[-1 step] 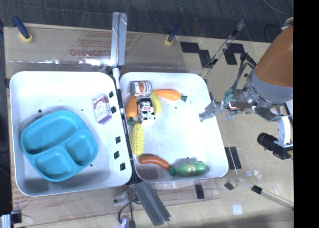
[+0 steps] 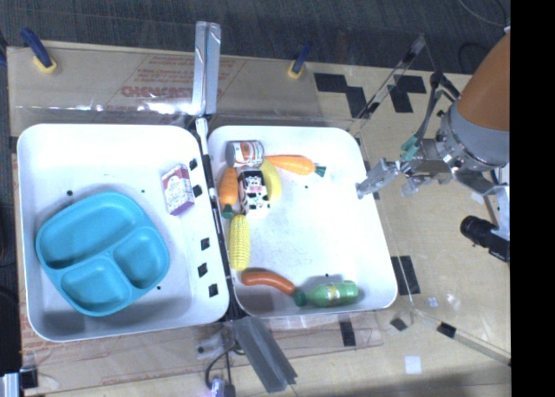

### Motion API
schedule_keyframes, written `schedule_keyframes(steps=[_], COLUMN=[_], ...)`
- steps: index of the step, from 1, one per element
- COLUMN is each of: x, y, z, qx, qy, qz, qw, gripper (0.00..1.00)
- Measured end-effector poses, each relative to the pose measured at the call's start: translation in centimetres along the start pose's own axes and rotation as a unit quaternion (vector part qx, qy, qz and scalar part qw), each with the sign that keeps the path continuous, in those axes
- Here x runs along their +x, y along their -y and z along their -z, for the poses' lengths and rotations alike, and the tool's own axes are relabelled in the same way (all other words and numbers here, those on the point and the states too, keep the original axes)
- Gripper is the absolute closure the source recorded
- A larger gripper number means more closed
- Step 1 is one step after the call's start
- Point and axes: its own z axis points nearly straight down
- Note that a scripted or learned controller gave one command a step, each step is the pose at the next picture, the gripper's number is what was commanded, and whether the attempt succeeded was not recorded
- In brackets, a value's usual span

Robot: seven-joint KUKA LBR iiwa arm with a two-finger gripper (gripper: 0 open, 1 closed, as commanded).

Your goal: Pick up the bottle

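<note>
One green bottle (image 2: pixel 329 294) on its side, long axis left-right across the right bin (image 2: pixel 375 239).

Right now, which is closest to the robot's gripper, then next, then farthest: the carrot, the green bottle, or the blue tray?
1. Carrot, top of the right bin, closest to the gripper.
2. Green bottle, that bin's bottom edge.
3. Blue tray, over in the left bin, farthest.

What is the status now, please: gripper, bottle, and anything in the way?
Gripper over right bin's right rim, holding nothing. Green bottle lying at right bin front edge. Sausage touching its left end.
</note>
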Motion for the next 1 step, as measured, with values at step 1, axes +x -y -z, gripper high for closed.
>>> schedule_keyframes(steps=[1], x=[5.89], y=[-0.07], z=[-18.03], qx=[0.002], qy=[0.0], qz=[-0.074], qw=[0.9972], gripper=[0.0])
